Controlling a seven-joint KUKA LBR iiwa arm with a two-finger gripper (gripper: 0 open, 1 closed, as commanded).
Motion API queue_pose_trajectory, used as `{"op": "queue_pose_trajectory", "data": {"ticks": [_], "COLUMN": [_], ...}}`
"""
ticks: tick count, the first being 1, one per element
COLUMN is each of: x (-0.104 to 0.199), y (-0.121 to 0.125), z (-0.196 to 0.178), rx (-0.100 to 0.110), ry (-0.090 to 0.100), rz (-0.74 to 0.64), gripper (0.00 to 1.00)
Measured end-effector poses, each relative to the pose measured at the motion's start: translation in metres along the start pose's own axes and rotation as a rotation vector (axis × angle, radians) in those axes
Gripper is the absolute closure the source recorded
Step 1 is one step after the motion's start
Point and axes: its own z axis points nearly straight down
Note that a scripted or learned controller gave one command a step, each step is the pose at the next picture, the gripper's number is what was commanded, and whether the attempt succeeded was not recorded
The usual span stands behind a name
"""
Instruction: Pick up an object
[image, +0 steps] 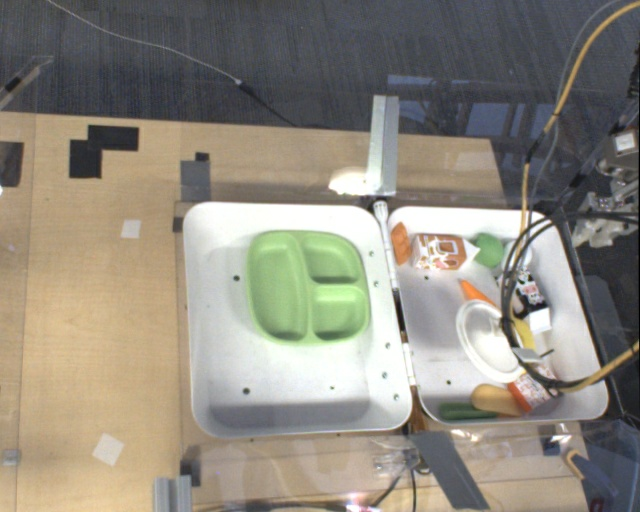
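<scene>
The pickable stuff is all in the right bin (437, 345): an orange-and-white carton (440, 252) and a small green piece (489, 249) along the far wall, a thin orange carrot-looking thing (476, 292) below them, and a white bowl (482, 335) in the middle. A tan roll (488, 398) and a red-labelled item (530, 392) sit at the near edge.

The gripper (530, 296) is a dark lump with white bits, low over the right side of that bin, just beside the bowl. Black cable (508, 270) loops around it, so I honestly can't tell if it's open or has hold of anything. A yellow cable (575, 60) runs off to the upper right.

The bench (90, 330) is light wood, with dark carpet (250, 50) behind. The left bin (220, 300) holds a green divided tray (305, 285).
</scene>
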Motion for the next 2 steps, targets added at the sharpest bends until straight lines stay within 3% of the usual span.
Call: {"op": "queue_pose_trajectory", "data": {"ticks": [1, 2], "x": [-0.001, -0.009], "y": [-0.002, -0.059], "z": [-0.012, -0.04], "rx": [0.007, -0.006], "ry": [-0.002, -0.001], "rz": [0.002, -0.251], "gripper": [1.0, 1.0]}}
